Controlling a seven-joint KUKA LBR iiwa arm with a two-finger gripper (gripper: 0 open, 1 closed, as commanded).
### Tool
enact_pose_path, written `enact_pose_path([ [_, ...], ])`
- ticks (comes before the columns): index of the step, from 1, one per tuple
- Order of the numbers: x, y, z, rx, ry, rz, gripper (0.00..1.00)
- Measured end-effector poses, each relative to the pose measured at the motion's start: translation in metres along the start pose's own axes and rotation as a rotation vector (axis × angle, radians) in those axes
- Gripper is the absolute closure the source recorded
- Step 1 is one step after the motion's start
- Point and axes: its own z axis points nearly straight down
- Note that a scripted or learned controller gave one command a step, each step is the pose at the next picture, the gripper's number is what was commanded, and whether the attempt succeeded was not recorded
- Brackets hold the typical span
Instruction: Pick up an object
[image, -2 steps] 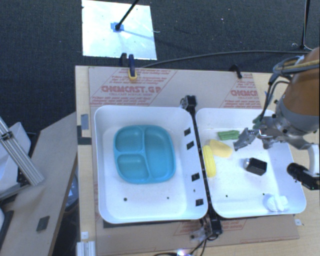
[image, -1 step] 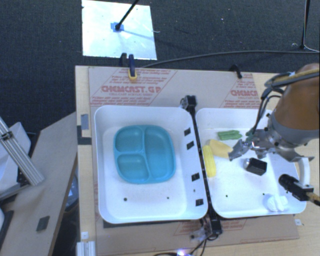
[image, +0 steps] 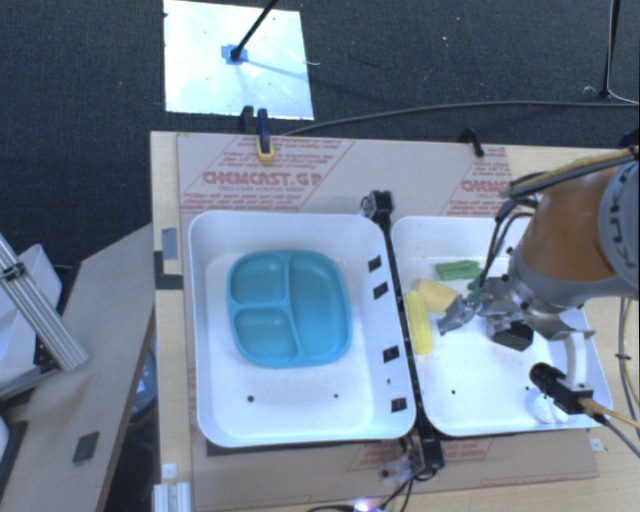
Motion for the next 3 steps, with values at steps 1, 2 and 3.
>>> enact_pose_path([
  [1, -0.001, 0.003, 0.059, -0.004, -0.001, 0.002, 0.00],
  [2, -0.002, 0.003, 0.047, -0.009, -0.005, 0.004, 1.00],
  [3, -0.010, -0.001, -0.012, -0.009, -0.002, 0.002, 1.00],
])
